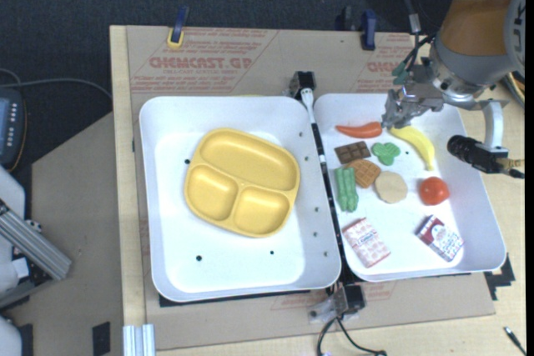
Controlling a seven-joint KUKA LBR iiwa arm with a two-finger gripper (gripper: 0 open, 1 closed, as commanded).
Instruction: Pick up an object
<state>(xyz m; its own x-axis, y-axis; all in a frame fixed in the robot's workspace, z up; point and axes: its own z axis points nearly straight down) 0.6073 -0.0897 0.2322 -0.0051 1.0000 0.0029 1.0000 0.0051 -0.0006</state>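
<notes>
A yellow tray is seen in the left bin, well left of the gripper. In the right bin a chili lies just left of the jaws, a banana just right and below them — neither is seen held. The arm is reached in from the upper right, wrist angled down over the bin's far edge. The gap between the jaws cannot be told.

Gripper covers banana top end and pepper tip. Arm cut off above gripper. Packet print unreadable.
</notes>
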